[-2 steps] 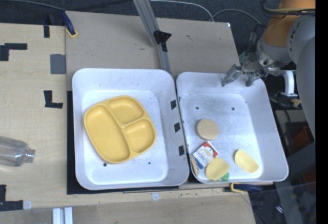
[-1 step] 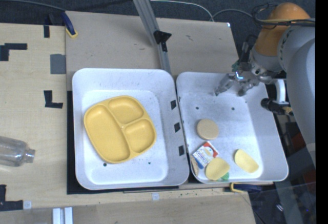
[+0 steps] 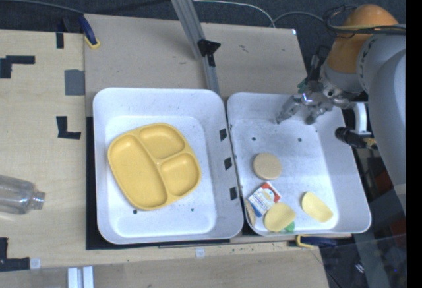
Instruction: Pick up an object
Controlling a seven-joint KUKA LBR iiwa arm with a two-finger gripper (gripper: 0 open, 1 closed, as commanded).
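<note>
Nothing is lifted yet: the two-finger metal gripper (image 3: 300, 111) hangs spread and empty over the right white bin's (image 3: 343, 178) far end (well apart from the round tan disc (image 3: 267, 165)).

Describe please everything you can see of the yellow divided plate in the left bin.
The yellow divided plate looks like smooth matte plastic, roughly oval with rounded edges. Raised ridges split it into three compartments: one long section along its left side and two smaller ones on the right. All three hold nothing. It lies flat, face up and turned at a slant, on the floor of the left white bin, near the bin's middle, apart from the walls. Nothing else touches it.
</note>
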